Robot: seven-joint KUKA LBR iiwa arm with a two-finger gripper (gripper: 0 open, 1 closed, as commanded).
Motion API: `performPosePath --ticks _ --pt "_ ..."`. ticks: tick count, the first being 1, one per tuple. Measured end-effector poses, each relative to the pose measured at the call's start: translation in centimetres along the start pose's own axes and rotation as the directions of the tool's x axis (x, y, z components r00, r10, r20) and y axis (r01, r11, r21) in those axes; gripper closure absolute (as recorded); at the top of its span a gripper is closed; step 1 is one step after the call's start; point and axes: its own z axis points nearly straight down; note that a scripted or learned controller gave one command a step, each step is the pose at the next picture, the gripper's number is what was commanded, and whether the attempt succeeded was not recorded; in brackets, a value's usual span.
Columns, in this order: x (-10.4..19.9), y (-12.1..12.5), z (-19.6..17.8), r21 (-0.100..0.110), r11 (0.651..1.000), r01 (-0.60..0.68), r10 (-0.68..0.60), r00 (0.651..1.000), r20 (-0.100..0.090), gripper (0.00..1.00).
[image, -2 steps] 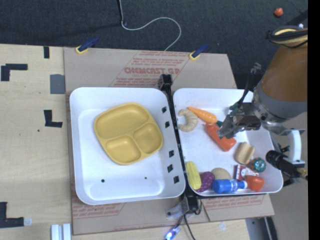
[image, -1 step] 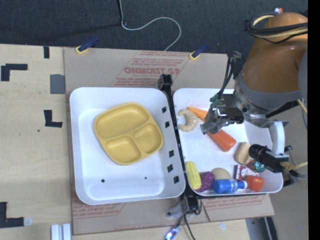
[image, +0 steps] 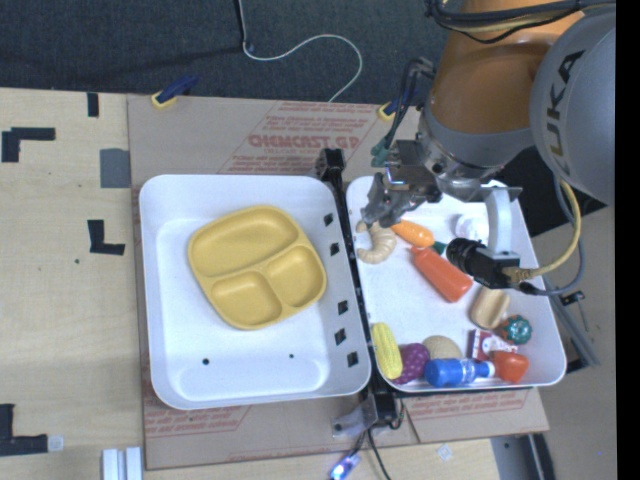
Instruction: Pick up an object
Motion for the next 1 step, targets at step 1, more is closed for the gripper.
performPosePath --ticks 1 --pt "2.40 -3.72 -8.85 -0.004 1.000 0.001 -0.001 1.000 -0.003 1.00"
